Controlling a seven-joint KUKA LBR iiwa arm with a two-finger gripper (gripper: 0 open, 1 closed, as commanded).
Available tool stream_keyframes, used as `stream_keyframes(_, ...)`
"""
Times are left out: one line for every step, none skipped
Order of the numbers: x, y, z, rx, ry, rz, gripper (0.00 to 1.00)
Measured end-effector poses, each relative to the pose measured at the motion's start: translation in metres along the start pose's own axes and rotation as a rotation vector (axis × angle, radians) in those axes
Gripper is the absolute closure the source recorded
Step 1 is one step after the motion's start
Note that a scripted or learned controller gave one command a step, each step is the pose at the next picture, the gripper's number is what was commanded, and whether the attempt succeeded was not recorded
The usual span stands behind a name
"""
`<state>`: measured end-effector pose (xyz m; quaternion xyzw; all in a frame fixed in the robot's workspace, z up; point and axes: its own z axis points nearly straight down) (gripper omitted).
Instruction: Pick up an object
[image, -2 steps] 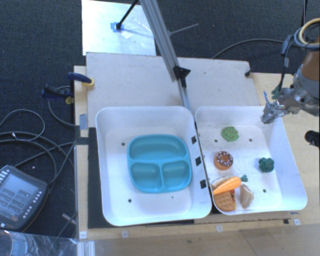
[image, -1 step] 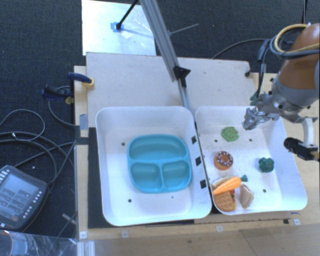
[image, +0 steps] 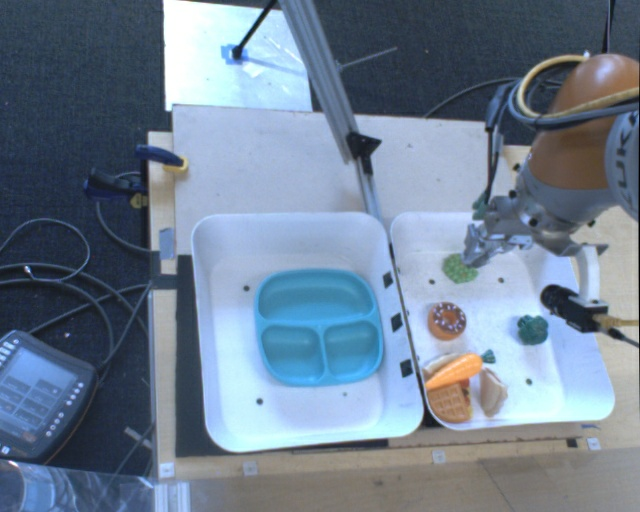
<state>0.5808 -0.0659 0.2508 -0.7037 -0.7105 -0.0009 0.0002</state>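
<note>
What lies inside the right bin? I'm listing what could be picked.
Inside the right bin: a light-green piece by the gripper, a donut, a dark-green piece, a carrot on a waffle, a tan piece. The arm covers the far corner.

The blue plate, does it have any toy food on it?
No, the blue plate sits bare in the left bin, while the donut and carrot lie in the right bin.

Pretty bright, even overhead light, so the white bins (image: 300, 240) nearly blow out (soft shadows only), and everything's slightly soft, grainier toward the dark floor (image: 70, 100).
</note>
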Motion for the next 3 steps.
stream_keyframes(0.05, -0.021, -0.006, 0.001, 0.001, -0.001, 1.0)
stream_keyframes(0.101, -0.037, 0.011, 0.002, 0.001, -0.001, 1.0)
stream_keyframes(0.151, -0.056, 0.004, 0.001, 0.002, -0.002, 1.0)
